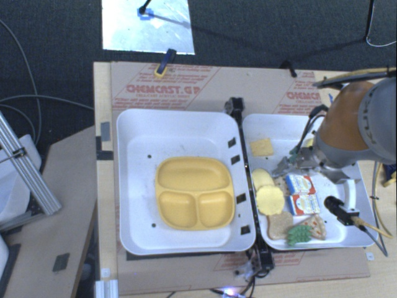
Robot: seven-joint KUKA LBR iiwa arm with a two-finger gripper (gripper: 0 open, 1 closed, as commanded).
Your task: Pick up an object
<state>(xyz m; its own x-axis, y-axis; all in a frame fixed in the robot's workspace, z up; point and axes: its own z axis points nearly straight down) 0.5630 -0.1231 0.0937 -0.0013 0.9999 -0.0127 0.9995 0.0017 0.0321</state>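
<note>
The right bin [276, 124] holds toy food. A yellow cheese wedge [261, 146] lies near its back left, and two pale yellow rounds [262, 178] [270, 199] sit along its left side. Two red-and-white cartons [301, 184] [305, 203] lie in the middle. At the front are a brown bread slice [280, 225], a green broccoli piece [299, 234] and a pizza slice [317, 226]. My gripper [289, 164] is low in this bin, just behind the upper carton and right of the upper yellow round. Nothing is visibly held in it.
The left bin [133, 166] holds a yellow divided plate [195, 192]. A black divider [242, 166] runs between the bins. The arm's grey and orange body [353, 126] hangs over the right bin's back right corner.
</note>
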